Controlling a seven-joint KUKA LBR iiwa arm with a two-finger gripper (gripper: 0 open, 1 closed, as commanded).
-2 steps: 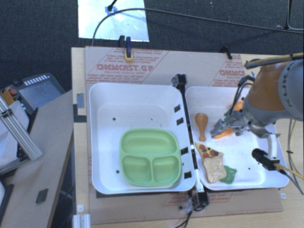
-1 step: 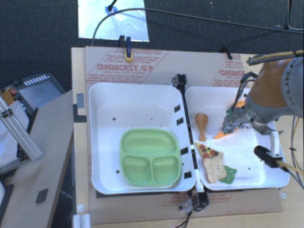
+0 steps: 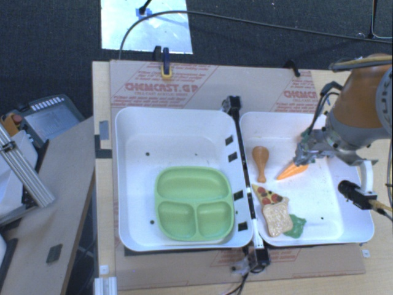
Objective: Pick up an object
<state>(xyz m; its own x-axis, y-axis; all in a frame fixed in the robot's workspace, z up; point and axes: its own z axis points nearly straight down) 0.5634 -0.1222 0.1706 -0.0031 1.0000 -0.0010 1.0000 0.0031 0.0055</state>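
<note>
White bins: two (image 3: 178,118); one green tray (image 3: 194,203); one carrot (image 3: 290,171).

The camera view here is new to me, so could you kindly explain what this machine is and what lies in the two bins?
This is one camera fixed above a bench, looking down at a slant. The grey and orange robot arm reaches in from the right; its gripper sits at the leafy end of a toy carrot in the right bin. That bin also holds a toy drumstick, pizza slice, bread slice and green leaf. The left bin holds a green divided plate. Whether the carrot is gripped is unclear.
</note>
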